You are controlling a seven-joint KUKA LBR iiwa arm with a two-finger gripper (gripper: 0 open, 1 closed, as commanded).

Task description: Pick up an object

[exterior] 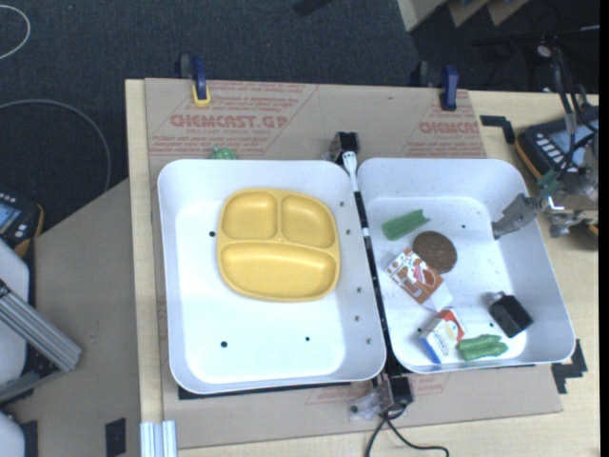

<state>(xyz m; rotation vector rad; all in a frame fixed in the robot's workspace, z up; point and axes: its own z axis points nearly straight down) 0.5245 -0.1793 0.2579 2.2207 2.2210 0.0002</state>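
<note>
In the right bin (533, 284), a green pod (404, 224) lies with its long axis running lower left to upper right, beside a brown disc (435, 250). A red-and-white packet (415, 275) has unreadable print. The board reads "CHEMCAST" (228, 120). The end effector (514, 215) sits at the bin's right rim; whether it is apart or together, I cannot tell.

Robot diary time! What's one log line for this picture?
gripper: over right bin's far-right rim, holding nothing | right bin: small objects untouched | left bin: yellow plate
</note>
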